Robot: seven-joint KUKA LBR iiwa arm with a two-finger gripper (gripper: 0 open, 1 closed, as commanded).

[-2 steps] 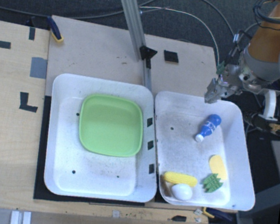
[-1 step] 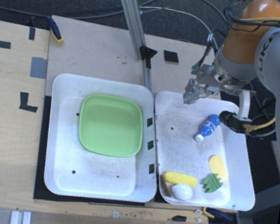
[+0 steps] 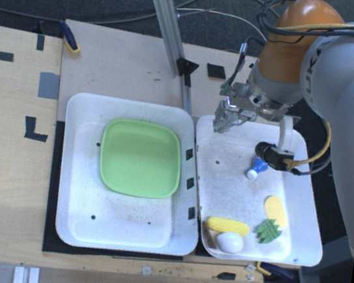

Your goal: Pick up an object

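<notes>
Nearest the camera, along the front edge of the right bin (image 3: 292, 254), a white egg-shaped object (image 3: 230, 242) lies touching a yellow corn cob (image 3: 227, 226). Just beside them sit a small green leafy toy (image 3: 269, 231) and a smooth yellow oval piece (image 3: 275, 208). Farther back, a small blue-and-white bottle-like item (image 3: 256, 168) lies tilted near the bin's middle. A flat green plate (image 3: 141, 158) with rounded corners fills much of the left bin (image 3: 76, 155). Toward the far rim of the right bin, the gripper (image 3: 225, 121) hangs above the bin floor; its fingers look close together with nothing visible between them, though the gap is hard to judge.
</notes>
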